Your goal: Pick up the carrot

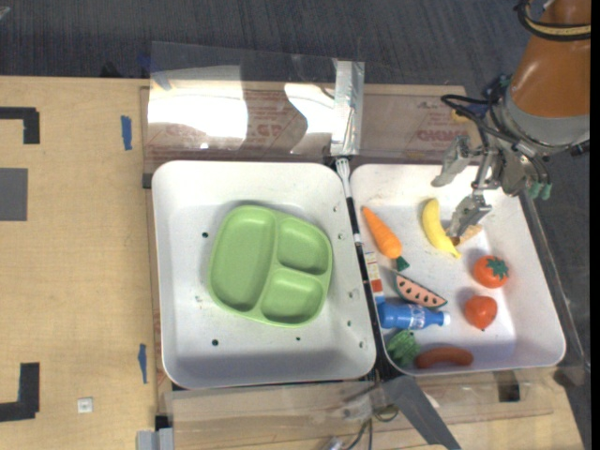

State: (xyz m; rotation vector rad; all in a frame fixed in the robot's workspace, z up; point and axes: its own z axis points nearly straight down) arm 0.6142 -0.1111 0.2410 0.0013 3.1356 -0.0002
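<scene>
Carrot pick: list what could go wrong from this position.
1. The gripper hangs beside the banana, away from the carrot; a straight descent would likely hit the banana instead.
2. The carrot lies close to the right bin's left wall, so a finger may strike the wall.
3. The watermelon slice lies just below the carrot's tip and could get nudged.

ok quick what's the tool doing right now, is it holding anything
Tool: open, holding nothing, hovering over the right white bin just right of the yellow banana. The orange carrot lies untouched near the bin's left wall.
</scene>
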